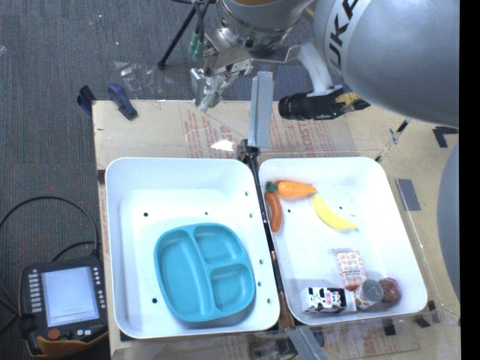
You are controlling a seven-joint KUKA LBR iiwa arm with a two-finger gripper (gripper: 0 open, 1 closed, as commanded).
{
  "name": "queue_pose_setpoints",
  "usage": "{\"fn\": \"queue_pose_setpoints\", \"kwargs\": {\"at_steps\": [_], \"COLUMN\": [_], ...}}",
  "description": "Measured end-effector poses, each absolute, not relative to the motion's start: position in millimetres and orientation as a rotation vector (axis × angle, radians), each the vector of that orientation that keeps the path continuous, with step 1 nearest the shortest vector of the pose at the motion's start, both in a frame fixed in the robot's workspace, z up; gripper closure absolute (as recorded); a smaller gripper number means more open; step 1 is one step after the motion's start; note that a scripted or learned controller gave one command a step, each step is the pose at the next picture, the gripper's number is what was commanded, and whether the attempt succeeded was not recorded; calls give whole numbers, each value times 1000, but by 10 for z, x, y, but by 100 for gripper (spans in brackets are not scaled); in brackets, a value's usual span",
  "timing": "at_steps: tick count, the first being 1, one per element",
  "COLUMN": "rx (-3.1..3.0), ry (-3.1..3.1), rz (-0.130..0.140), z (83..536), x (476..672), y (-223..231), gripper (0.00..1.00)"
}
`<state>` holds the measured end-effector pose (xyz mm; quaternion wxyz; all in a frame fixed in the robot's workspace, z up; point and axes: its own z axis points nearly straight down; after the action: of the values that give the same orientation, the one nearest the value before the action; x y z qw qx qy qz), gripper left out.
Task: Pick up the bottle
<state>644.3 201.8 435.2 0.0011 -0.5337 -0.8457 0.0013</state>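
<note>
1 bottle (368, 293) lies far from fingers (208, 88).

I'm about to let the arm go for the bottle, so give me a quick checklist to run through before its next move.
1. Bottle located: ok, the bottle lies near the front edge of the right bin.
2. Room around the bottle: not ok, the milk carton, the brown round item and the small packet crowd it.
3. Gripper over the target: not ok, the gripper hangs behind the bins, above the bench's back edge.
4. Gripper carries nothing: ok, nothing shows between the fingers.
5. Finger opening: cannot tell.
6. Straight way down: cannot tell; the carrot and the banana lie farther back.
</note>
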Motion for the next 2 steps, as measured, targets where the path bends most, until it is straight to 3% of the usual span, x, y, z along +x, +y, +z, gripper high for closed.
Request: {"fn": "queue_pose_setpoints", "kwargs": {"at_steps": [1, 2], "rx": [-1628, -1138], "ry": [-2683, -2925], "rz": [6, 4], "z": [4354, 4357], "x": [6441, 6209], "y": [1826, 2066], "gripper": [100, 100]}}
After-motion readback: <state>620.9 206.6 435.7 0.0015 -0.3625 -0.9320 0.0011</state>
